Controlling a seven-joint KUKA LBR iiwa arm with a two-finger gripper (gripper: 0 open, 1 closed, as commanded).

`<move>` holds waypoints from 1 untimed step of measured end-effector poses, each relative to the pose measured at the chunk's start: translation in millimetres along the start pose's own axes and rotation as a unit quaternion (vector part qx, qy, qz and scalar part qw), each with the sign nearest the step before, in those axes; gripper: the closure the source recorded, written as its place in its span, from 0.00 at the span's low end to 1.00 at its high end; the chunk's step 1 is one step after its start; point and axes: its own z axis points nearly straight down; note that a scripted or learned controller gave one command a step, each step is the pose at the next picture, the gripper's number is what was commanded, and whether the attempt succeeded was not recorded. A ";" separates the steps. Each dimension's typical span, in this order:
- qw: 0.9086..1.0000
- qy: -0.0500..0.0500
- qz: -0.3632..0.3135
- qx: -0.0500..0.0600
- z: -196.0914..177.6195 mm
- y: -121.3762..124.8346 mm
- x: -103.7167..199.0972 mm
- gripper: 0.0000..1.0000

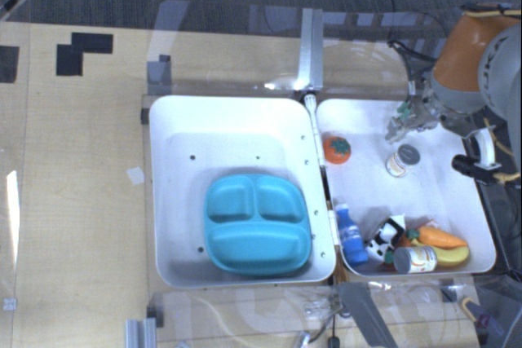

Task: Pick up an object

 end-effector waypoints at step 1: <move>1.000 0.001 -0.018 0.003 -121.6 4.2 42.5 1.00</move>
